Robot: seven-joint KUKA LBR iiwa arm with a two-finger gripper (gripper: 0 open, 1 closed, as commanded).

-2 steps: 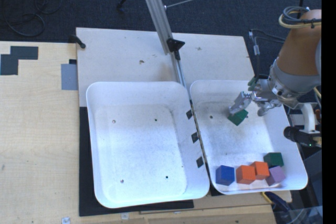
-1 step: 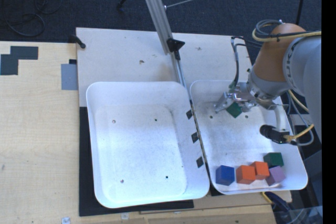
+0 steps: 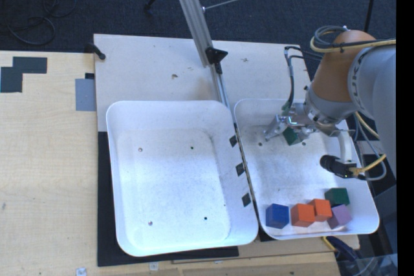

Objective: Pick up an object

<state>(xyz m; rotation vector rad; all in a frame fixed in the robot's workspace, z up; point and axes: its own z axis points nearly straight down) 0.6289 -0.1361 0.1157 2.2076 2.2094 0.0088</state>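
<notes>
My gripper hangs over the back part of the right bin, below the arm's orange band. A small dark green block shows between its fingertips, and the fingers look shut on it. Along the right bin's front edge lie a blue cube, two orange blocks, a purple block and a dark green block.
The left bin sits beside the right one, with black clips on the shared rim. A slanted aluminium rail rises behind the bins. Cables and a black fitting hang off the arm at the right.
</notes>
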